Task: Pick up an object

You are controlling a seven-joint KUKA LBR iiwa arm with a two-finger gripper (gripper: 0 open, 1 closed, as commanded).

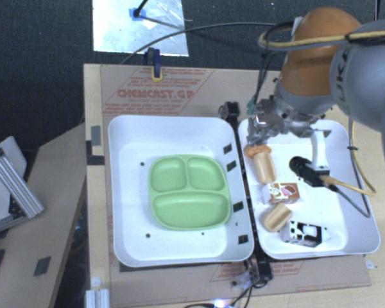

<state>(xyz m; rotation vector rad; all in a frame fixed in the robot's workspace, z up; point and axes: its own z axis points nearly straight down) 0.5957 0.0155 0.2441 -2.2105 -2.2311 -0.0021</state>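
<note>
Dark carpet floor point(38, 43); shiny foil sheet point(140, 18); cardboard-topped bench point(167, 88).

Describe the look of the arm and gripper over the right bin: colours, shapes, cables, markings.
The arm is a thick, rounded grey casing with dark lettering partly visible on its side. Above the wrist sits a bulbous orange band. A yellow cable and thin black cables loop across it. Below is a metallic silver-grey wrist assembly, and the gripper beneath is small, dark and too cluttered to make out.

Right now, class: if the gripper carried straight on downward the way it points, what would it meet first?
Probably the tan bottle-shaped toy lying just below the gripper in the right bin, though depth is unclear from this slanted view.
</note>
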